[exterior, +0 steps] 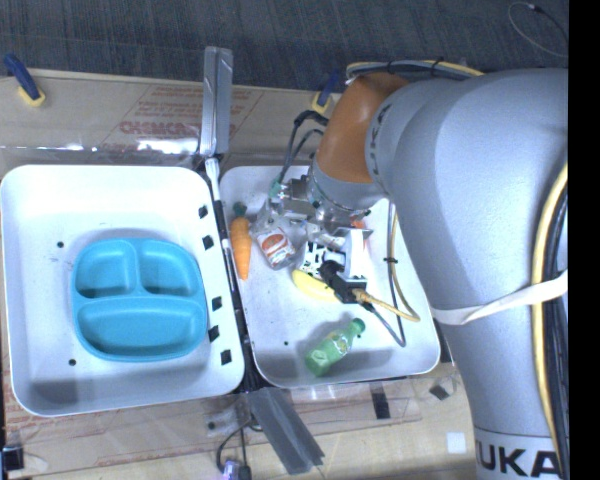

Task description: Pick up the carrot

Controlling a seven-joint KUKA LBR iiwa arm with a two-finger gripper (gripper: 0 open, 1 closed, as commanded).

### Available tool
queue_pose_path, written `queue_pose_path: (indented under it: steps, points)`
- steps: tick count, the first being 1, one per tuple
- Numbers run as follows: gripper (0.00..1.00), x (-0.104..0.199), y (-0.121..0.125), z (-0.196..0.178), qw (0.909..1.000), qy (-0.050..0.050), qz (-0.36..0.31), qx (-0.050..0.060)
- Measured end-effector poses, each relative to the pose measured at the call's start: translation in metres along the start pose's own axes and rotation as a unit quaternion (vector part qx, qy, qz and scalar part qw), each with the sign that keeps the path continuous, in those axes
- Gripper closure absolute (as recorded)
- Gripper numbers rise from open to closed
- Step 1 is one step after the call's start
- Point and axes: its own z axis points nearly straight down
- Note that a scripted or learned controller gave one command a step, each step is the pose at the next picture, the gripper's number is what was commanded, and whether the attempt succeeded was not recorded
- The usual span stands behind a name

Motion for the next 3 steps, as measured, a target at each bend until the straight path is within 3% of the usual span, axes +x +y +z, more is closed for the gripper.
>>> queue_pose_path:
  steps: [1,2,3]
  points:
    - [0.00,-0.045,-0.042,0.009,0.9997,0.001,-0.026,0.002]
    - [0.00,-0.001,-0.033,0.009,0.9980,0.001,0.063,0.002]
    - [0.00,-0.040,-0.044,-0.049,0.9974,0.001,0.072,0.002]
